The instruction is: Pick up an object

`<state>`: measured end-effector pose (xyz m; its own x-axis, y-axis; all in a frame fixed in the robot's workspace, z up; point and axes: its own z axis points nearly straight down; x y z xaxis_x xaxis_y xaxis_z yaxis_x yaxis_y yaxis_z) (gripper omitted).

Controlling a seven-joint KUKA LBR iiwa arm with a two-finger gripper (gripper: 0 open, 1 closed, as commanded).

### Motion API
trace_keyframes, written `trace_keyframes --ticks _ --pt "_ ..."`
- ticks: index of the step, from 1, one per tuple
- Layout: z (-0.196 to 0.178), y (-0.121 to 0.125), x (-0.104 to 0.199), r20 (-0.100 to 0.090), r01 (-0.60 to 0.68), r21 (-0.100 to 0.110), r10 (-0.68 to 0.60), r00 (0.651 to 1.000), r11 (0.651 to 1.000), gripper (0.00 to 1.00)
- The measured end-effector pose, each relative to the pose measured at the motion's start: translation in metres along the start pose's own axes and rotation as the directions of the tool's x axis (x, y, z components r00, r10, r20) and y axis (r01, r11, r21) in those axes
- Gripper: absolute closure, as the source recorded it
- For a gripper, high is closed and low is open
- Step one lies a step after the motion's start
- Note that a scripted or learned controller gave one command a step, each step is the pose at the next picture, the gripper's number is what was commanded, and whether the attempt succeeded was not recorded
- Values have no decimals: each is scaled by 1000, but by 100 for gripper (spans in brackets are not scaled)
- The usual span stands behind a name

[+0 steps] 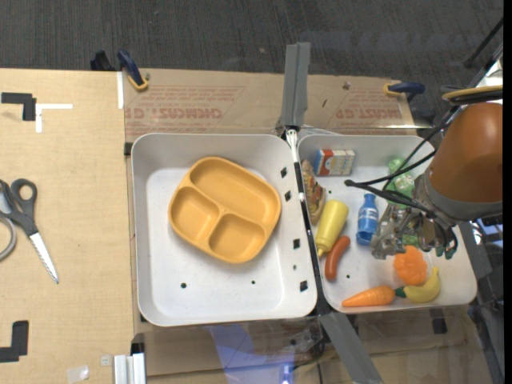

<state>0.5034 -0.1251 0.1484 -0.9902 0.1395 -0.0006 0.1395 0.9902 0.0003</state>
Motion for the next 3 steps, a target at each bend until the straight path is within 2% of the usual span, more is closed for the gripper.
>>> trace_keyframes --ticks 1,2,3 --pt "56 16 -95 4 -115 -1 115 993 993 100" --pt "55 16 -95 4 -114 -1 114 993 993 0" --pt "45 16 -96 10 -113 -2 113 993 994 100"
